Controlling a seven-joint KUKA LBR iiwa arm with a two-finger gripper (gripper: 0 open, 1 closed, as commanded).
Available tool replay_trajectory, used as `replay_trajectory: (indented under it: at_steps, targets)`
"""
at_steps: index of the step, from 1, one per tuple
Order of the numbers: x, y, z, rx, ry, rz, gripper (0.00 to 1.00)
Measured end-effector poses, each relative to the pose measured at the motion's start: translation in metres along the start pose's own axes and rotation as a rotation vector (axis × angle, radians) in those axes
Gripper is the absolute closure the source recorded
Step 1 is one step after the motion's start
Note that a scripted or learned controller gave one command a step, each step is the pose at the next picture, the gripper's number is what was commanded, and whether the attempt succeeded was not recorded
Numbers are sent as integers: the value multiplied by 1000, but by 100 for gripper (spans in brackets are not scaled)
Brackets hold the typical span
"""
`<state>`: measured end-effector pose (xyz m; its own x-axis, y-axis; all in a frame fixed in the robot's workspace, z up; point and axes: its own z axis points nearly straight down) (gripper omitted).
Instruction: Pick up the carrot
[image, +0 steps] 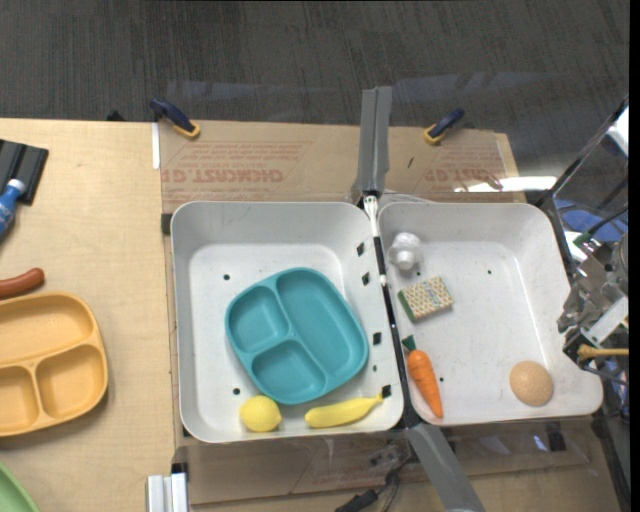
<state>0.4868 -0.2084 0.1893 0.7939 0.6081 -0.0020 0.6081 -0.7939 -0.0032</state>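
The left bin (190, 300), far from the gripper (590, 320), is occupied by a teal divided plate (295, 335), a banana (342, 411) and a lemon (261, 413). In the right bin (480, 215), beside the gripper, the carrot (425, 381), a sponge (426, 297) and an egg (531, 383) are found. The gripper's opening cannot be told.
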Motion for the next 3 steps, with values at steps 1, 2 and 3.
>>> replay_trajectory:
  at_steps: [1, 2, 3]
  targets:
    - [-12, 0, -108, -3, -1, 43, 100]
    - [14, -33, -128, -2, -1, 34, 100]
    - [-16, 5, -122, -2, -1, 130, 100]
